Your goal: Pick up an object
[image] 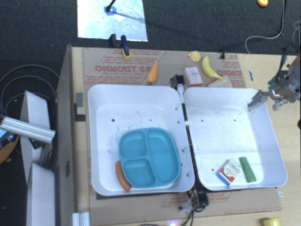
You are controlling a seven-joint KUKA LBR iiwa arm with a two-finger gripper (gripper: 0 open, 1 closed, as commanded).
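My gripper (pixel 266 101) hovers over the far right rim of the right bin (pixel 221 126), open, with nothing between its fingers. Near that bin's front right corner lie a small white, orange and blue box (pixel 229 172) and a green bar (pixel 247 169), side by side and well below the gripper in the view. In the left bin (pixel 106 121) sits a blue divided plate (pixel 149 157), with an orange sausage-shaped piece (pixel 122 175) beside its front left edge.
Behind the bins on the cardboard lie a carrot (pixel 152 72), a small pink box (pixel 193 76), a banana (pixel 209 68) and a yellow piece (pixel 194 56). A black clip (pixel 178 81) sits at the bins' shared divider. Cables hang at the back right.
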